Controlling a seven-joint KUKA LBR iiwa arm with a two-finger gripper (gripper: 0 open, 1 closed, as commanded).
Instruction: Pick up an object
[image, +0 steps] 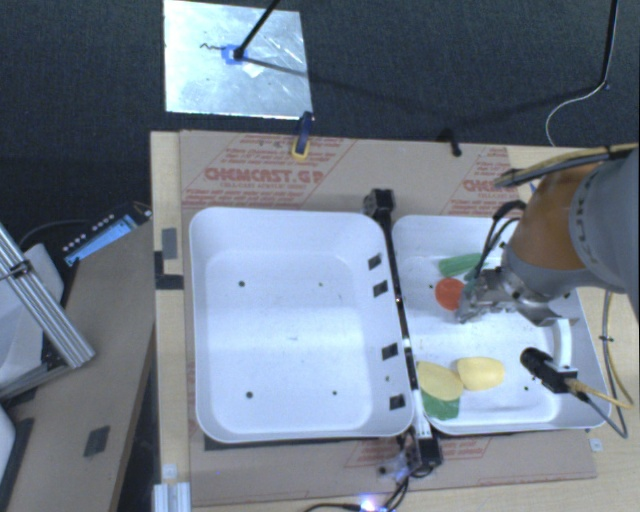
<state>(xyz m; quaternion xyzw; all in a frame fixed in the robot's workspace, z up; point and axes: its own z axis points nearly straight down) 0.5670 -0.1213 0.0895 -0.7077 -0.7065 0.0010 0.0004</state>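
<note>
We are reading "CHEMCAST GP" printed in red on the brown sheet (262, 170) that is covering the desk (120, 300) under two white bins. The left bin (290, 320) is lying at 9 o'clock of the right bin (480, 330). In the right bin we are counting five objects: a red ball (448, 293), a green piece (460, 265) at its 1 o'clock, a yellow lemon shape (481, 373), a pale yellow disc (437, 379) touching a green block (441, 406). The gripper (478, 300) is hanging just beside the red ball, at its 3 o'clock; we cannot tell how its fingers are standing. The arm (570, 235) is crossing the right bin's 3 o'clock rim.
</note>
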